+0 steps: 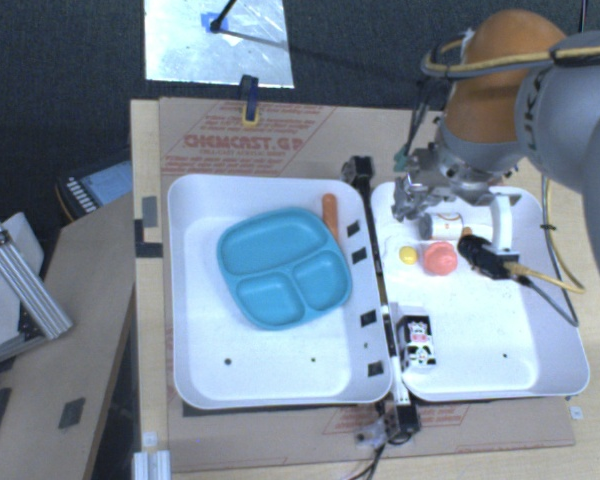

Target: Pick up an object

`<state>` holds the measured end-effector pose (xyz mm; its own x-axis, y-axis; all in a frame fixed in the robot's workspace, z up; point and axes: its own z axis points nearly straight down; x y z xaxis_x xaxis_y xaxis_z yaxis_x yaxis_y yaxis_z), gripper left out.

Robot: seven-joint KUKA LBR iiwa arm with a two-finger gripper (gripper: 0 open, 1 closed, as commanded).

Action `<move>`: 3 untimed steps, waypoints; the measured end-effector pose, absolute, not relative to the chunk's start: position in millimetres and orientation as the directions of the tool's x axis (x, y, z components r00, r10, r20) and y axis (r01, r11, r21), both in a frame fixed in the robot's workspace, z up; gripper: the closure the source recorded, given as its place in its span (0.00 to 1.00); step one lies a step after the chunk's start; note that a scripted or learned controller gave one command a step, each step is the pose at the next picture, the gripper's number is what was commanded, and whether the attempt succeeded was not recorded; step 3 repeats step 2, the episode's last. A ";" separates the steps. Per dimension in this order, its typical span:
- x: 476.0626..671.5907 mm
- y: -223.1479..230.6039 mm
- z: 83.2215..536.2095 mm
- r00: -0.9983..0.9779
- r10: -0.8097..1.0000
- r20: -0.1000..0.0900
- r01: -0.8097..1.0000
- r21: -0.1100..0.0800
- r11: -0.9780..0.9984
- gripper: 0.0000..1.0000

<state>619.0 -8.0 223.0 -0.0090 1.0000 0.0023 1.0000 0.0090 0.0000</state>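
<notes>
Camera view: gripper (412,200) hangs low over the right bin (540,368), toward its 11 o'clock corner; I cannot tell how its jaws stand. At the gripper's 5 o'clock lie a yellow ball (408,256) and pink toy (440,259). Left bin (195,368) holds a blue tray (283,266).

Even, moderately bright overhead light. Both white bins (280,388) read near-overexposed, with soft faint shadows inside. Strong glare on reflective sheet (218,28), upper left of frame. Dark backdrop along top. Slight overall softness; arm (540,78), upper right, mildly blurred.
</notes>
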 end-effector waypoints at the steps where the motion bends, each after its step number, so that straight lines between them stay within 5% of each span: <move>1: 600.4 43.4 233.6 -0.010 1.000 0.002 1.000 0.000 0.010 1.00; 2: 575.9 89.3 219.8 -0.009 1.000 0.002 1.000 -0.003 0.009 1.00; 3: 575.9 89.3 219.8 -0.009 1.000 0.002 1.000 -0.003 0.009 1.00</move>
